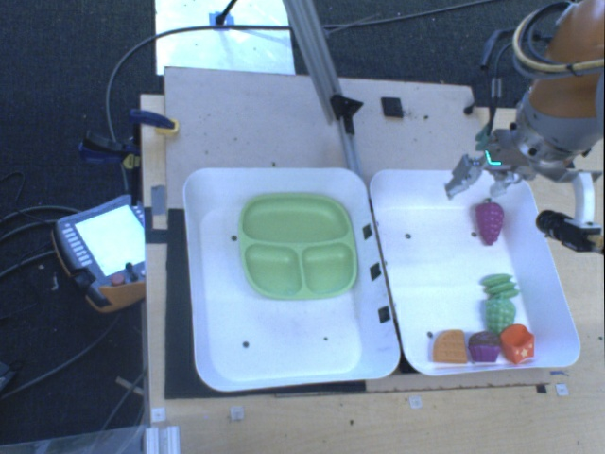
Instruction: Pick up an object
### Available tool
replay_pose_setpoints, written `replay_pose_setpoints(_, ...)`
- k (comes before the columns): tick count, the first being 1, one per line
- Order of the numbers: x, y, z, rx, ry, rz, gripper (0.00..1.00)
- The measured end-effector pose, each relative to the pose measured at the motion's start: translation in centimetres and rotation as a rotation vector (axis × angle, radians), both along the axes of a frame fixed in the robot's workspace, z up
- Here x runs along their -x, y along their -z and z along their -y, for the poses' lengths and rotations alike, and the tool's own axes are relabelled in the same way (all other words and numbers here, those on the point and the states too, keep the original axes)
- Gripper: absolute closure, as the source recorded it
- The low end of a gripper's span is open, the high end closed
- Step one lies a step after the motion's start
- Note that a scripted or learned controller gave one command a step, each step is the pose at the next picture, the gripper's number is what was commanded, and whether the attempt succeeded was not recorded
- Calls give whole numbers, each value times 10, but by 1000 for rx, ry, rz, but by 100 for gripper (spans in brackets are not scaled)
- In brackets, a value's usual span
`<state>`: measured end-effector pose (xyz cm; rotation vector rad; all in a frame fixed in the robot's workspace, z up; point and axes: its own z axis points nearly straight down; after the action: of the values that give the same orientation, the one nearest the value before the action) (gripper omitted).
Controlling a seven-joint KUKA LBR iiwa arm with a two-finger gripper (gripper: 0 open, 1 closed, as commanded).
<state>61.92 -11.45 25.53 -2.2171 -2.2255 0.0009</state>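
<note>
Purple, knobbly grape cluster lies near the right bin's far edge, just below the gripper, whose grey fingers stand spread wide, nothing between them. Along the bin's near right corner: ridged green corn-like piece, orange wedge, small purple lump, red-orange block. Left bin carries a smooth, pale green, three-compartment plate toward its far edge.
</note>
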Motion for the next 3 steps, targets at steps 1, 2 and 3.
replay_pose_setpoints(1,-1,-1,0,0,0,3,0)
replay_pose_setpoints(2,1,59,6,0,3,0,0)
replay_pose_setpoints(3,5,119,10,0,3,0,0)
